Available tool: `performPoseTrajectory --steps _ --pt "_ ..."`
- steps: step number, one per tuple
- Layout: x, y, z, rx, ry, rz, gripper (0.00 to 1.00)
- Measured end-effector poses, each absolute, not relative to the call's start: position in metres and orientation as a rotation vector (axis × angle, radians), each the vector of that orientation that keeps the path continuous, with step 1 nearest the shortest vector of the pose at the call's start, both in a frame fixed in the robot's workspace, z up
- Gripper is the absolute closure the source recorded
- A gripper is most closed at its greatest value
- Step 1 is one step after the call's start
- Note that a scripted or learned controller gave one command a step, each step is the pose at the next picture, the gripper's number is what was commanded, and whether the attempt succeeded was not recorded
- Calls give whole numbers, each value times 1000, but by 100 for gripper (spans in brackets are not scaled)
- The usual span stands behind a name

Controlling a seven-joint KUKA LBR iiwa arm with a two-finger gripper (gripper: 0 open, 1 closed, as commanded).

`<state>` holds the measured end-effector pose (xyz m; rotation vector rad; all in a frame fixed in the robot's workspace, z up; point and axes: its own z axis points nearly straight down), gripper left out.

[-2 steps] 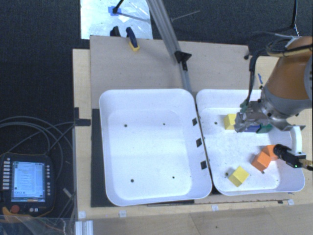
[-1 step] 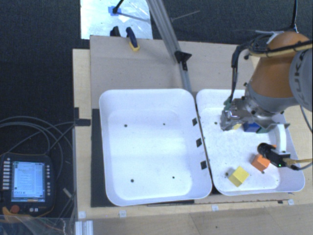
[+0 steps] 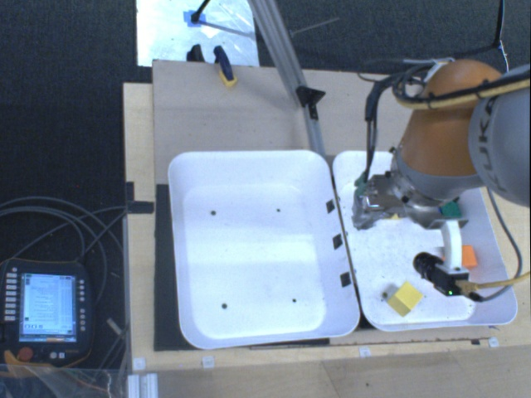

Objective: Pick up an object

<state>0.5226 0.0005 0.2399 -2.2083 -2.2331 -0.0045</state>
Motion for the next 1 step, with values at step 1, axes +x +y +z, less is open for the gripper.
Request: performPoseTrajectory --steps 1 --pt "522 55 248 -2208 -2234 -5 100"
